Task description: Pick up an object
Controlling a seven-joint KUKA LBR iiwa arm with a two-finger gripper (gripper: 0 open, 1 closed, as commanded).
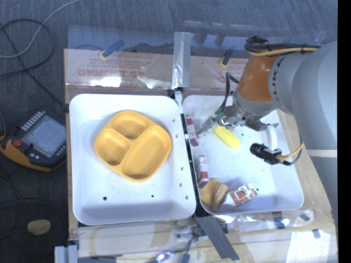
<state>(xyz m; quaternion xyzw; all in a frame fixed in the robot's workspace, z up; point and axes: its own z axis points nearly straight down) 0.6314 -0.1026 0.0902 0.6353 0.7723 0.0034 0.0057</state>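
Observation:
My gripper [218, 120] is low in the right bin [285, 201], near its back left part, below the orange band of the arm [258, 81]. A yellow corn-shaped piece [228, 137] lies just beside and below the gripper, touching or nearly touching it. A red and white tube [191, 129] lies left of the gripper along the bin's left wall. Nothing shows as lifted off the bin floor.
The right bin also holds a second red and white tube [202, 167], a tan bread-like piece [213, 193] and an orange and white packet [243, 194] near the front. A yellow divided plate [133, 144] sits in the left bin [88, 201]. A black connector [265, 152] hangs off the arm.

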